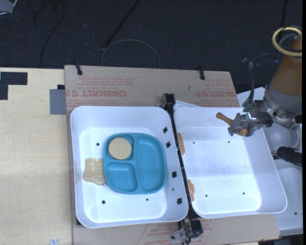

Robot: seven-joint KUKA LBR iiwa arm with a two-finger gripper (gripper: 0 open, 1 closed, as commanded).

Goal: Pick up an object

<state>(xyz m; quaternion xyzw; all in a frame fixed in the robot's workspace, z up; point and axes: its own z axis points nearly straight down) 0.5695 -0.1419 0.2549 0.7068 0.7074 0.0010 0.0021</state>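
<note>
So, jaws: state can't be read at this angle.
gripper (240, 126): over the right bin's upper right corner, at the far rim.
brown piece (224, 118): sticks out to the left of the gripper tip, touching it; held or not, can't tell.
arm (288, 83): comes in from the right edge, orange band up top.
right bin (229, 208): small orange bits at its left wall.
left bin (92, 117): blue divided tray (148, 162) with a round tan disc (119, 148) in its upper-left compartment.
tan lump (95, 171): just left of the tray, touching its edge.
</note>
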